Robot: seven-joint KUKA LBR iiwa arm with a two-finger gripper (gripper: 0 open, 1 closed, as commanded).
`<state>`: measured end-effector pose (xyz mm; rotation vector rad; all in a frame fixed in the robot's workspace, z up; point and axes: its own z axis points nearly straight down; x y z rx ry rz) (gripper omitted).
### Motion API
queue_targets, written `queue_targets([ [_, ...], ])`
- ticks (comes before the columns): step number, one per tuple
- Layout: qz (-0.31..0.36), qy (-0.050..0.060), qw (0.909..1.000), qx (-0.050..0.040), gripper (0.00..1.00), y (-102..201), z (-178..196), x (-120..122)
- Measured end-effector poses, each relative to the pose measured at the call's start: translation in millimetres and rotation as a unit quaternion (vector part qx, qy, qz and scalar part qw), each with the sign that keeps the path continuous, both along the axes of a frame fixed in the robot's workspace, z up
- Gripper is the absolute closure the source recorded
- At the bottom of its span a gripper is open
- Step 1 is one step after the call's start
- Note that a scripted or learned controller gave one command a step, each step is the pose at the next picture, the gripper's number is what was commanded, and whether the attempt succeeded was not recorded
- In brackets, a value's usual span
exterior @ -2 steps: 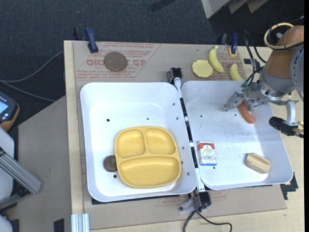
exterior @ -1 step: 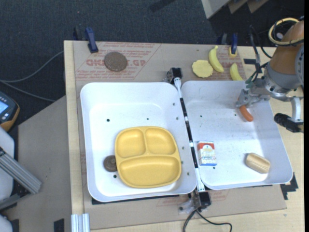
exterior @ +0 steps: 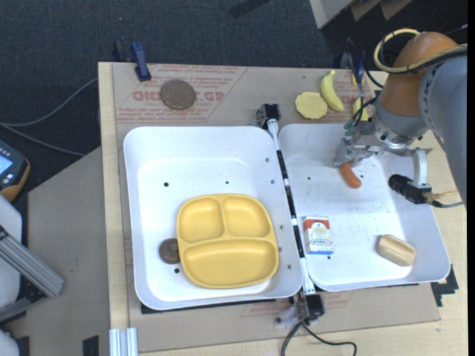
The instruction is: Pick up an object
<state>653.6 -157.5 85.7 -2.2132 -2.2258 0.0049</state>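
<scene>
The grey arm with its orange band reaches in from the right over the right bin [exterior: 415, 273]. My gripper [exterior: 355, 156] hangs low over the far left part of that bin. A small orange sausage [exterior: 350, 175] lies or hangs right under the gripper's tip, its upper end touching it. Nearer the front of the same bin lie a red and white carton [exterior: 318, 236] and a tan bread roll [exterior: 395, 249], both well apart from the gripper.
The left bin [exterior: 148, 162] holds a yellow divided plate [exterior: 226, 239] and a brown disc [exterior: 170, 251] beside it. Behind the bins, on the bench, lie a banana [exterior: 332, 91], a yellow slice [exterior: 312, 104] and a brown round cookie [exterior: 177, 93]. A black part [exterior: 407, 188] sticks out by the arm.
</scene>
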Motion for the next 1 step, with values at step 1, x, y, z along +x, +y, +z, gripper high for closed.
queue_targets([
  [1, 0.0, 0.0, 1.0, 0.0011, 1.0, 67.1, 30.5, 13.0],
])
